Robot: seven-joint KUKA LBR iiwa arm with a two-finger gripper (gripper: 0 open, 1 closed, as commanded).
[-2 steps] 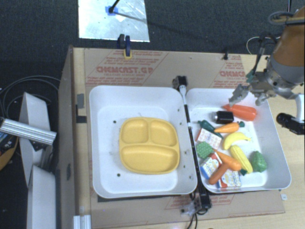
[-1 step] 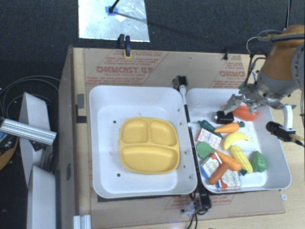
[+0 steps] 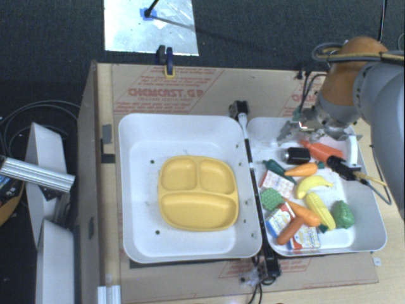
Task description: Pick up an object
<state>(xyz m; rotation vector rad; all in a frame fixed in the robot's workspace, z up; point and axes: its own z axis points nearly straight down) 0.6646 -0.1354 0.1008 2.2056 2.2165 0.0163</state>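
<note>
At the left, a white bin (image 3: 136,189) held a yellow divided tray (image 3: 197,192). Beside it, the right bin (image 3: 373,230) carried a heap of toy food: an orange carrot (image 3: 302,169), a yellow banana (image 3: 313,184), corn (image 3: 321,209). Over that bin's far end hung the gripper (image 3: 302,126), whose state could not be told. The carrot lay just below it, its long axis crosswise; the grey arm (image 3: 380,100) ran off the frame's right side.
</note>
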